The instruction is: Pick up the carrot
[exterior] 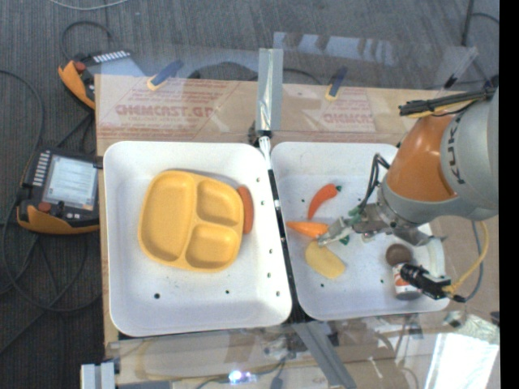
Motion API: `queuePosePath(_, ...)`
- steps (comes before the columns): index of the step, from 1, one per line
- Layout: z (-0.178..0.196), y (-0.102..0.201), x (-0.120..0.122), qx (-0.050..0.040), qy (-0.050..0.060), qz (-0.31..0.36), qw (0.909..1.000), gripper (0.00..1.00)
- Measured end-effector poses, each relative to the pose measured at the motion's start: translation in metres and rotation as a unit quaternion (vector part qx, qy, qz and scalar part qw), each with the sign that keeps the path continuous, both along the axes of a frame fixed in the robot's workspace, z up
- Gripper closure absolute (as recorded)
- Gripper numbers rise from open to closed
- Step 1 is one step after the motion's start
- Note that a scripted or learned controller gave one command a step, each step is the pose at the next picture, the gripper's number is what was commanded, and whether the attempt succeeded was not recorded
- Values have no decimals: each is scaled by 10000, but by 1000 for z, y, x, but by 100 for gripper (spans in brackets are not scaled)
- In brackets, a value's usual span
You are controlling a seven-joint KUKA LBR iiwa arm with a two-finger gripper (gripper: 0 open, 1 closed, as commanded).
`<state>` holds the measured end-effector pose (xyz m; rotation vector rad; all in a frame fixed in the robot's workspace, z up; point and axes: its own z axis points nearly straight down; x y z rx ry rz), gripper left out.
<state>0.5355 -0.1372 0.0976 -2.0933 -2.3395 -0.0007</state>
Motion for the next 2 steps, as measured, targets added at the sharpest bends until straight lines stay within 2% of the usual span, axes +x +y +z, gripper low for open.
queuePosePath(1,-7,29,50,-48,-65,1391,9902,0)
queuePosePath(2,4,30,53,-43,-107,1389,9902,100)
